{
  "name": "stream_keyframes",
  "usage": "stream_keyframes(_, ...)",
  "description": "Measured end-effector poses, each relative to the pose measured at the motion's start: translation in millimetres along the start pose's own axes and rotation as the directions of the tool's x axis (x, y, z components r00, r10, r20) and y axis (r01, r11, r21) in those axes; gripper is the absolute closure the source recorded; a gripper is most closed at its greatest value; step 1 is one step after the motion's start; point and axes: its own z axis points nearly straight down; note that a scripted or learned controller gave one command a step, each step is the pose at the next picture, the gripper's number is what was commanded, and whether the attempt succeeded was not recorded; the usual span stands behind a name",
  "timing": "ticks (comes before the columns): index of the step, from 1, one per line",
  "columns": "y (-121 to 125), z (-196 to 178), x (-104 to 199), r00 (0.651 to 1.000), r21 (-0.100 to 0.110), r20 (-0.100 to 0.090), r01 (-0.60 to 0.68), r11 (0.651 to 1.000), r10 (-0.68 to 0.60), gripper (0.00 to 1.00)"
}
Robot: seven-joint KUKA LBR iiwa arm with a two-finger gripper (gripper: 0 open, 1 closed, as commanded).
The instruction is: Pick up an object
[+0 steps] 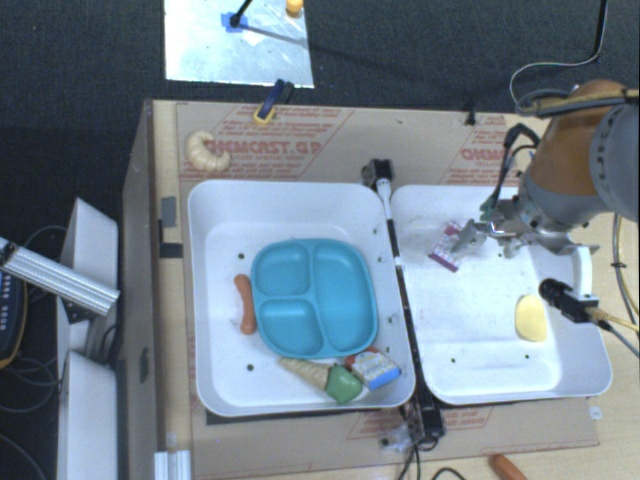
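The bench (300,148) is topped with a brown printed board, and two shallow white bins sit on it side by side: the right bin (500,378) lies directly beneath the gripper's fingers (470,231), and the left bin (215,268) sits just beyond them, away from the arm. Along the board's far edge, well off from the fingers on the left bin's side, lie a pale curled object (207,150) and a blue-and-yellow tool (272,101). At the near edge, below the right bin, an orange stick-like piece (508,465) rests.
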Motion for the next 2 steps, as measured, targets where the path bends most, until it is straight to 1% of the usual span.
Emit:
stream_keyframes(1, 24.3, 55.9, 31.8, 1.0, 0.0, 0.001, 0.0, 1.0, 0.0, 0.0)
stream_keyframes(2, 23.9, 45.3, 30.8, 1.0, 0.003, 0.0, 0.001, 1.0, -0.001, 1.0)
